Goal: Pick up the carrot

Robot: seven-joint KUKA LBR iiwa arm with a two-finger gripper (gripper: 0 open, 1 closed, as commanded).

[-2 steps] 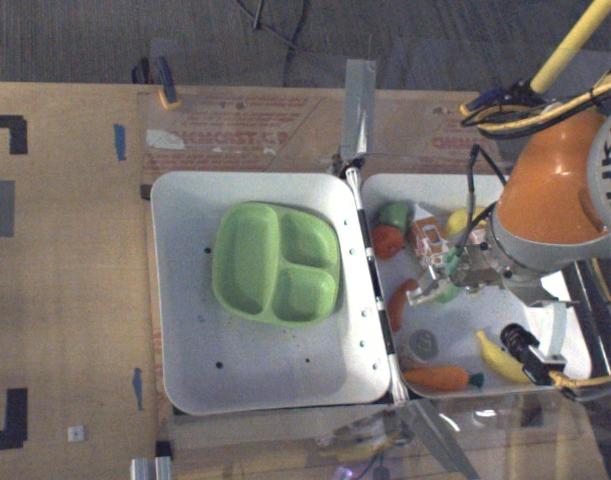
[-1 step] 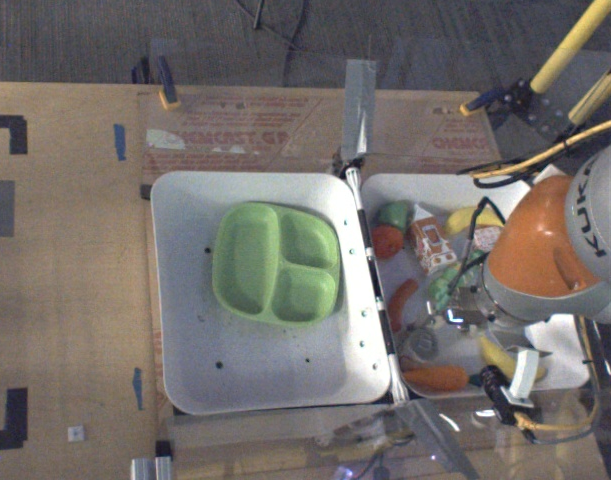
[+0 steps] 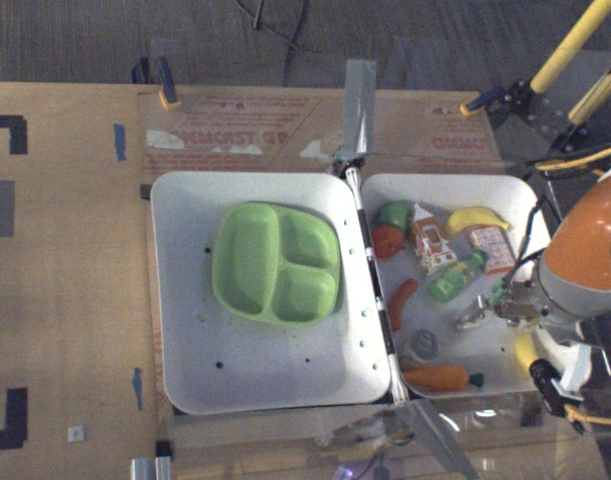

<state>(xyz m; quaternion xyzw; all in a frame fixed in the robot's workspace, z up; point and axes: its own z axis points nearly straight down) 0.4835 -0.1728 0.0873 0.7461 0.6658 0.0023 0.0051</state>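
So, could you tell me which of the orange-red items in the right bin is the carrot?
The carrot is the orange one with a green tip, lying along the right bin's near edge; the red sausage-like piece lacks green.

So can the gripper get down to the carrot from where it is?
Probably yes. The carrot lies flat at the right bin's near edge with nothing on top. The gripper hovers just above it; a grey disc and the bin wall sit close by.

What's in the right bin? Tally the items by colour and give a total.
Orange: 2, carrot, sausage-like piece
Yellow: 1, banana
Green: 2, bottle, pepper
Red: 1, tomato
Red-and-white boxes: 2
Grey: 1, can
Total: 9
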